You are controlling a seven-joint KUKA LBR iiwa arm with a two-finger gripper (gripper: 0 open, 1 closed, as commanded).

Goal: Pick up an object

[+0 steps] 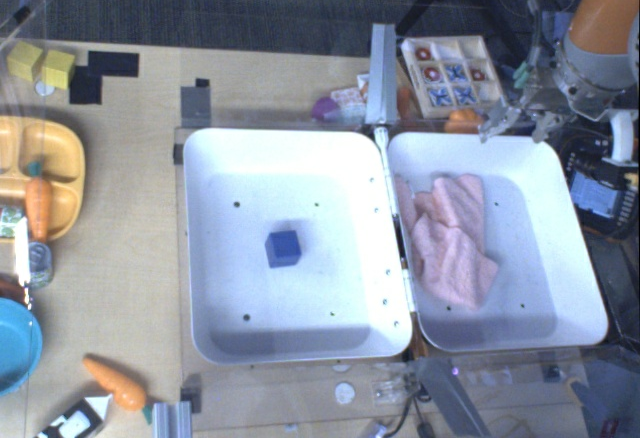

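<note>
Two white bins (200, 226) lie below-left of the open, unladen gripper (520, 121), pink cloth (455, 241) nearer it than the blue cube (283, 247).

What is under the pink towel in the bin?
The pink towel lies crumpled on the floor of the right bin. White bin floor shows around it. Whatever might be beneath the towel is covered, so I cannot tell.

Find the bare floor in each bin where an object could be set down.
Left bin: bare all around the central blue cube. Right bin: bare strip right of the pink cloth, up to the right wall; its left half is crowded.
</note>
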